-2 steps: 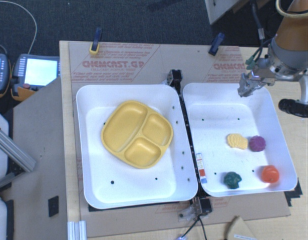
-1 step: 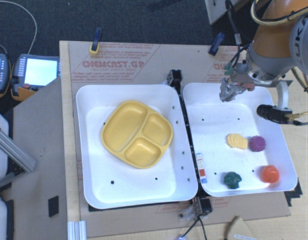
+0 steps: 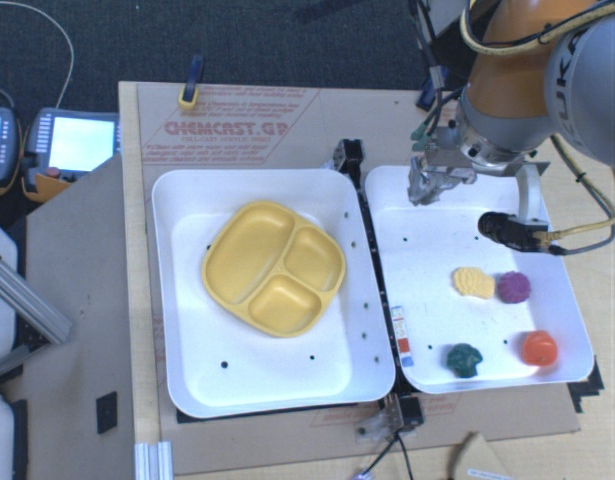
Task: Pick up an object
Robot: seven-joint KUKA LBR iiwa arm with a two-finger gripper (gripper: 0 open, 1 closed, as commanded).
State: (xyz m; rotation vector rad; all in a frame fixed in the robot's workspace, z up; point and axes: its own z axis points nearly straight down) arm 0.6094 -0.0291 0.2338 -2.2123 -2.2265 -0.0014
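Two shallow white bins sit side by side on a brown board printed with red lettering. The left bin (image 3: 177, 298) holds a yellow divided plate (image 3: 274, 267) with three compartments, lying flat near the middle and turned at an angle to the bin walls. The right bin (image 3: 427, 258) holds four small items grouped in its near right part: a pale yellow ridged piece (image 3: 474, 283) just beside a purple round piece (image 3: 513, 287), the two close but whether they touch cannot be told; an orange-red round piece (image 3: 538, 348) near the right wall; and a dark green lumpy piece (image 3: 464, 359) towards the front wall, apart from the others. The grey arm with its orange band (image 3: 527, 28) reaches in from the right, and the gripper (image 3: 429, 190) hangs over the far left part of the right bin, well apart from all four items. Its metal fingers (image 3: 420, 188) point downward and stand close together with nothing seen between them; how wide the gap is cannot be told at this angle. A black cylindrical part (image 3: 509, 230) with a cable juts out over the bin's far right area. A blue and yellow clamp (image 3: 191, 83) grips the board's far edge, and a lit screen (image 3: 79, 143) stands off to the left
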